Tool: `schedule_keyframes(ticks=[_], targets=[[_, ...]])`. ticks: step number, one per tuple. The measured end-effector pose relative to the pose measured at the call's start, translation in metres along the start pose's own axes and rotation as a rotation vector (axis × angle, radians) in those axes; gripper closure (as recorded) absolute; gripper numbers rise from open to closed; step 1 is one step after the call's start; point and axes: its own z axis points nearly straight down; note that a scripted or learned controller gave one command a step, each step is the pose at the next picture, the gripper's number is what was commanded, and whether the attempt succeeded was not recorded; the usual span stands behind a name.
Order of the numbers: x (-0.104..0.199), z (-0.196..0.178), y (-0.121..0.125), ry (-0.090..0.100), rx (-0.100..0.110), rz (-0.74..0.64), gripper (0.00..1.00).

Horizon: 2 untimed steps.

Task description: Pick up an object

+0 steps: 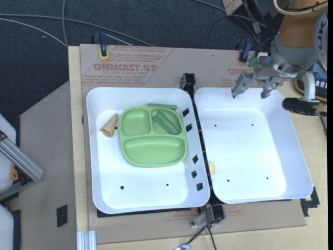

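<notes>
A green divided plate point(153, 137) lies in the left bin point(104, 186), with a darker green piece point(167, 121) in its upper right compartment. A tan ice-cream cone point(109, 125) lies just left of the plate. My gripper point(253, 88) hangs over the far rim of the right bin point(291, 181), fingers spread apart and open, with nothing between them. It is well to the right of the plate and the cone.
A small yellow-orange bit point(211, 167) sits at the left wall of the right bin. Black clips point(188, 80) run along the divide between the bins. Cardboard point(130, 64) lies beneath both bins, with blue clamps point(103, 47) at its far edge.
</notes>
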Motion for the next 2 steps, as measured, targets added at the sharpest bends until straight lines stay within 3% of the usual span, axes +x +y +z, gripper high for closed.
schedule_keyframes(ticks=[1, 2], targets=[[0.0, -0.009, 0.002, -0.002, -0.014, -0.003, 0.0], [-0.005, 0.045, -0.005, -0.001, -0.01, -0.002, 0.0]])
